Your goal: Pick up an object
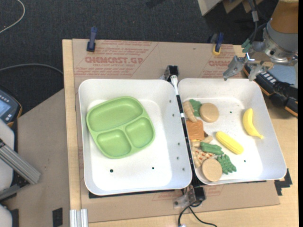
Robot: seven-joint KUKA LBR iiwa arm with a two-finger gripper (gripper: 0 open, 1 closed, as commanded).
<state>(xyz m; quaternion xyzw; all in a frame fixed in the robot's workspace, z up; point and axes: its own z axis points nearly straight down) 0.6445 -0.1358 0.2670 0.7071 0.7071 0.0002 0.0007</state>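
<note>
My gripper (240, 72) hangs above the far right corner of the right bin (276, 151), open, with nothing between its fingers. In that bin lie toy foods: a yellow banana (251, 123) at the right, and a yellow corn-like piece (229, 142) in the middle. A round tan bun (209, 112) and a bread piece (191, 110) sit at the far left, with an orange cracker (195, 128) just below them. Near the front are green leafy pieces (227, 163) and a second tan disc (212, 170). The banana lies nearest the gripper, well below it.
The left bin (84, 141) holds a green divided plate (120, 126). Two clamps, one (91, 39) at the left and one (218, 43) at the right, hold the cardboard at the far edge. A black bracket (171, 72) sits between the bins. Black equipment (281, 91) stands right of the right bin.
</note>
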